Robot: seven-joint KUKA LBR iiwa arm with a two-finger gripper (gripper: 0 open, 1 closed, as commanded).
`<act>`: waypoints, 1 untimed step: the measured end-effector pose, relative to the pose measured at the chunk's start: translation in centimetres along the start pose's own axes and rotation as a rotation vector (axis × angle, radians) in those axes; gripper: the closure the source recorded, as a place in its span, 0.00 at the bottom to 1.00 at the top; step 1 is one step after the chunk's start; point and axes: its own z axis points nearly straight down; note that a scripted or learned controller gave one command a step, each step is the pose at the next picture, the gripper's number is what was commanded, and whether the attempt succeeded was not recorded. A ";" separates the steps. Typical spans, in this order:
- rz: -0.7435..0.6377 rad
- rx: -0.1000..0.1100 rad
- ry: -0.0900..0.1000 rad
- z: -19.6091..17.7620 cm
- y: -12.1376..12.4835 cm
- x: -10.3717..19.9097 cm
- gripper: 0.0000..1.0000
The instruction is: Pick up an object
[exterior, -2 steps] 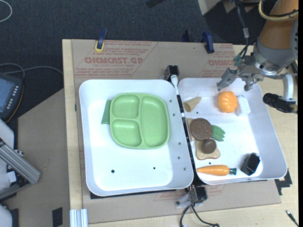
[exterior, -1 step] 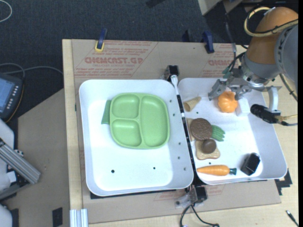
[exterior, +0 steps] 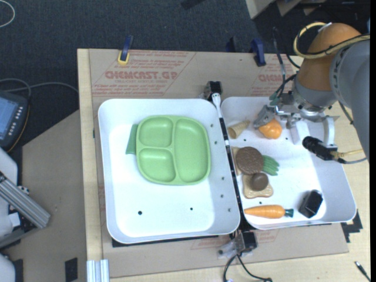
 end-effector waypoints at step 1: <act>0.000 0.009 0.007 -0.7 -0.3 0.3 1.00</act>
